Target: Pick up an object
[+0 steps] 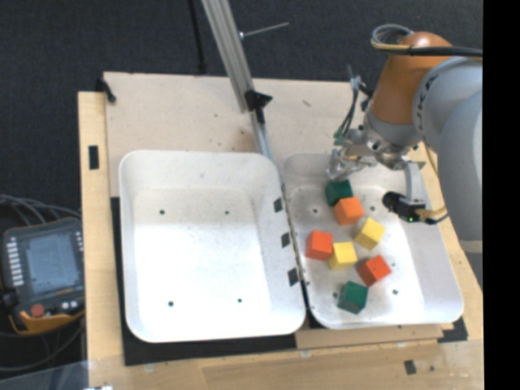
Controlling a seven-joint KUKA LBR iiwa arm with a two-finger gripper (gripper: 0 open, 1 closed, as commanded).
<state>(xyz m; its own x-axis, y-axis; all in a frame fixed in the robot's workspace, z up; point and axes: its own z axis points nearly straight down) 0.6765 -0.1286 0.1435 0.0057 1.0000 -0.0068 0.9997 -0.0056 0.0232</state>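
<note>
Seven blocks in right bin (439, 295); gripper (345, 169) low over green block (339, 191), upper right of frame; jaws' state unclear.

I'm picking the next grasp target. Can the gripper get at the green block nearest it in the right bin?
Probably yes. The gripper hovers just above that green block, with nothing over it. An orange block touches its near side, which could crowd a finger.

Two white bins (203, 242) (422, 299). Seven blocks: two green (339, 191) (353, 296), two yellow (370, 233) (344, 254), two orange (349, 210) (320, 244), one red (374, 270).
</note>
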